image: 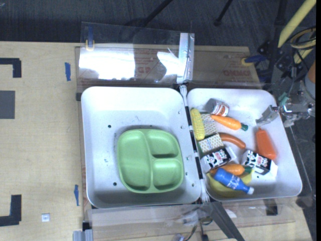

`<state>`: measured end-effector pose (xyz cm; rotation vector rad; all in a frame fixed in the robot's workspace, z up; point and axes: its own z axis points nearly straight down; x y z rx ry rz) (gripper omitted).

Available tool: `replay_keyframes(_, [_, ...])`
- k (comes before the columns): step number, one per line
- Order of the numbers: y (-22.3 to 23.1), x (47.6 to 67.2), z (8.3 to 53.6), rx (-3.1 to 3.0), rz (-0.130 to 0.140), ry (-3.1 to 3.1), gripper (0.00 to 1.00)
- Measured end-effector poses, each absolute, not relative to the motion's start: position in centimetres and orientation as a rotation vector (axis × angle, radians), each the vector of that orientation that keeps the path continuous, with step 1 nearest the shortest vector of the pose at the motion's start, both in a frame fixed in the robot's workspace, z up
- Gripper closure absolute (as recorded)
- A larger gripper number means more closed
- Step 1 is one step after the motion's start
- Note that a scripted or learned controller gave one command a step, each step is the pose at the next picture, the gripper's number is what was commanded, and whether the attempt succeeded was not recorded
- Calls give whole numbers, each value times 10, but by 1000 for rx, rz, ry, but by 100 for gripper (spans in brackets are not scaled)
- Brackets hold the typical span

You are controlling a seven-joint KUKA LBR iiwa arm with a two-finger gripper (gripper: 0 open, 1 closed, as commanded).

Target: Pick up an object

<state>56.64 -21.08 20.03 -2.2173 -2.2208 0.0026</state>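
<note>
I'm seeing gripper hovering at R bin far edge | fingers: can't tell | nearest obj: orange pepper, apart.

At the view's right edge, by the right bin's far corner, shows a small part of the robot: a silvery grey metal gripper assembly with blocky, angular pieces and a short pale finger-like tab jutting left over the bin rim. Thin dark cables run around it. It is too small and blurred to make out screws or markings.
</note>
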Motion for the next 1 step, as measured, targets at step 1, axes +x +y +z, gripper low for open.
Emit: replay_keyframes(1, [-160, 574, 154, -1702, 1, -2638, 0])
